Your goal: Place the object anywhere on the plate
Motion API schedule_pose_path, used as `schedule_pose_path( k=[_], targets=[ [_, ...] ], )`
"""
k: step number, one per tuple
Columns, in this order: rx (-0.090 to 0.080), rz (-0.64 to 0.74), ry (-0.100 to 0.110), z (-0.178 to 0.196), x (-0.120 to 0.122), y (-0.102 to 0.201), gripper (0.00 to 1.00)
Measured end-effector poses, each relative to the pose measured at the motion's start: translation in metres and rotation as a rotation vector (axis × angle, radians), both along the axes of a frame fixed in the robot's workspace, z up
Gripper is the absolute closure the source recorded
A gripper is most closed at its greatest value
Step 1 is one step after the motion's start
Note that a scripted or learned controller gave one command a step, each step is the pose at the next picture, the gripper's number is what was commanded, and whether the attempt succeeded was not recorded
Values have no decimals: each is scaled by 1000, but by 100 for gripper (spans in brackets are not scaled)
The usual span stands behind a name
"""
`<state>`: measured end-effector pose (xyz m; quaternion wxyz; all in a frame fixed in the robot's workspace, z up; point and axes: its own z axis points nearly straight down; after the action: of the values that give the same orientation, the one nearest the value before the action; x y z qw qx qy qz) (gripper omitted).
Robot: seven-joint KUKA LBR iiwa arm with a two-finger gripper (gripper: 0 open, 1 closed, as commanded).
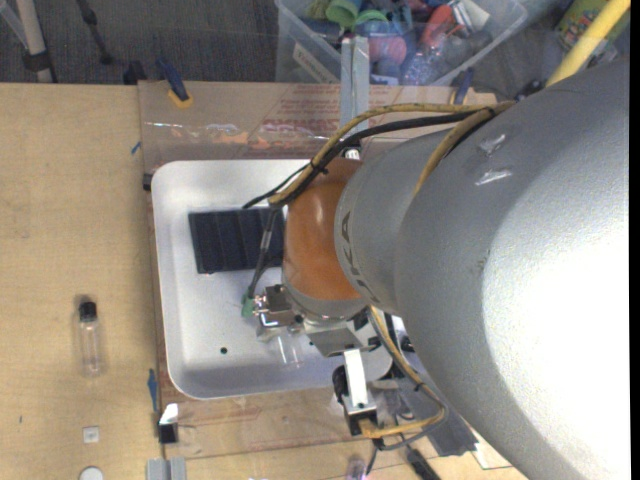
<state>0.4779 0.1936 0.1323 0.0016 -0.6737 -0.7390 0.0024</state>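
Note:
A black ribbed rectangular plate (228, 240) lies flat in the upper left part of the white bin (175, 268). My gripper (283, 340) hangs low over the bin's middle, just right of and below the plate, under the orange wrist band (310, 248). The large grey arm (500, 268) covers the bin's right half and whatever lies under it. I cannot make out any object at the gripper. A tiny dark speck (223, 349) sits on the bin floor to the gripper's left.
A small clear vial (89, 335) lies on the wooden bench left of the bin. A clear tub of colourful toys (400, 18) stands at the back. A blue clip (178, 93) sits at the back left. Small bits lie by the bin's front left corner (167, 423).

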Motion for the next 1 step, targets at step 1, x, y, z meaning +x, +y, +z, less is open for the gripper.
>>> schedule_pose_path(
  k=[1],
  targets=[
    [8, -141, -13, -42, 4, -64, 100]
  ],
)
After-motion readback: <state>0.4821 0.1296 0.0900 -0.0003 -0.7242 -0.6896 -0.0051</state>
